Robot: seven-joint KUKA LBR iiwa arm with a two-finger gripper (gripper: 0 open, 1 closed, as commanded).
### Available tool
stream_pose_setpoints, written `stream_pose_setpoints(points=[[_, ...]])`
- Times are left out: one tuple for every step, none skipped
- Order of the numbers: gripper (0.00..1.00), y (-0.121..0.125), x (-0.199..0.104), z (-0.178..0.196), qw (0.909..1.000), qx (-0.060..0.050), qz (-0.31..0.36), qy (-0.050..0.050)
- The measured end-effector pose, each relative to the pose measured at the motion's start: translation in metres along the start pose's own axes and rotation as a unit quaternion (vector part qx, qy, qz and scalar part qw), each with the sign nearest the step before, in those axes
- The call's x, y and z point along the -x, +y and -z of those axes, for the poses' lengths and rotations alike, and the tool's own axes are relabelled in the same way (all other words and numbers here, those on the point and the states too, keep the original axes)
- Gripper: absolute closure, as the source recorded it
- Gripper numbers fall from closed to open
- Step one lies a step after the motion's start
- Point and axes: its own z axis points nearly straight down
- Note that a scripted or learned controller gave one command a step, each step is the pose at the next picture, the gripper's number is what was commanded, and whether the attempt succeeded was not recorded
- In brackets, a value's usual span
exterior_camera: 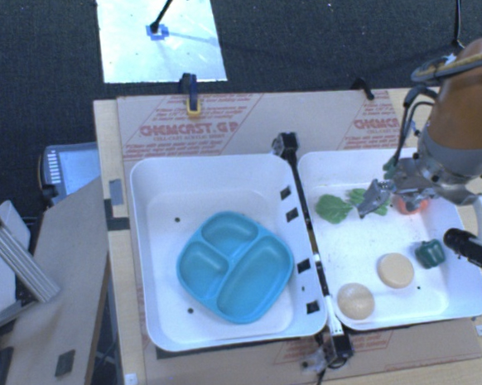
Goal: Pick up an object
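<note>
Gripper point(376, 197) low in right bin point(449, 308), fingertips just beside the green leaf point(334, 208); cannot tell whether spread or pinched. Leaf toward bin's left, near the divider; likely light, soft and floppy, best nipped across its middle. Orange piece point(408, 205) tucked under the wrist. Dark green pepper point(429, 253) and two pale rounds point(395, 270), point(356, 300) toward the front, probably stiff and smooth. Open floor between leaf and rounds; walls close on the left. Blue plate point(234, 267) in left bin point(157, 236).

Glossy plastic blue plate point(234, 267)
</note>
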Motion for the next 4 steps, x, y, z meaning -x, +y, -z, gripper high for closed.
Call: stream_pose_setpoints(points=[[0.0, 0.002, 0.0, 0.005, 1.0, 0.006, 0.001, -0.001], [0.0, 0.004, -0.01, -0.045, 1.0, 0.004, 0.0, 0.0], [0.0, -0.002, -0.006, -0.105, 1.0, 0.003, 0.0, 0.0], [0.0, -0.001, -0.006, -0.156, 1.0, 0.004, 0.0, 0.0]])
